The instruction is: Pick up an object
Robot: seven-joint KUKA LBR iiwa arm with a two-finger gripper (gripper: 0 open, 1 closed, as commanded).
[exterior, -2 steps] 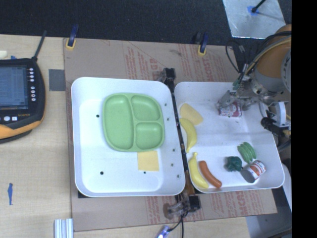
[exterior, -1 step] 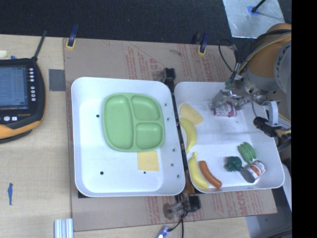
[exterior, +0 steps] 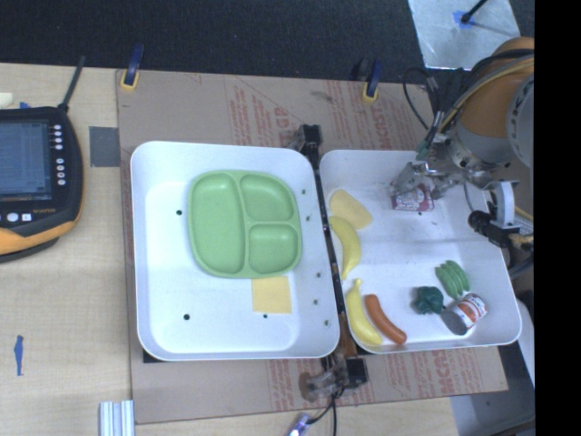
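My gripper [exterior: 419, 182] hangs low over the back of the right bin [exterior: 399, 243], at the end of the grey arm that comes in from the right. Directly under its tip is a small red and white item [exterior: 413, 200], which I cannot tell is held or merely lying on the bin floor. Other objects in this bin are a pale yellow slice [exterior: 349, 209], a banana [exterior: 348, 245], a second banana [exterior: 362, 320] beside an orange sausage [exterior: 386, 321], a dark green broccoli piece [exterior: 427, 300], a green pickle [exterior: 452, 276] and a small red and white can [exterior: 470, 311].
The left bin [exterior: 163, 271] holds a green divided plate [exterior: 243, 222] and a flat yellow cheese square [exterior: 271, 294]. A teach pendant [exterior: 32, 175] lies on the bench at far left. Cables hang near the arm at back right.
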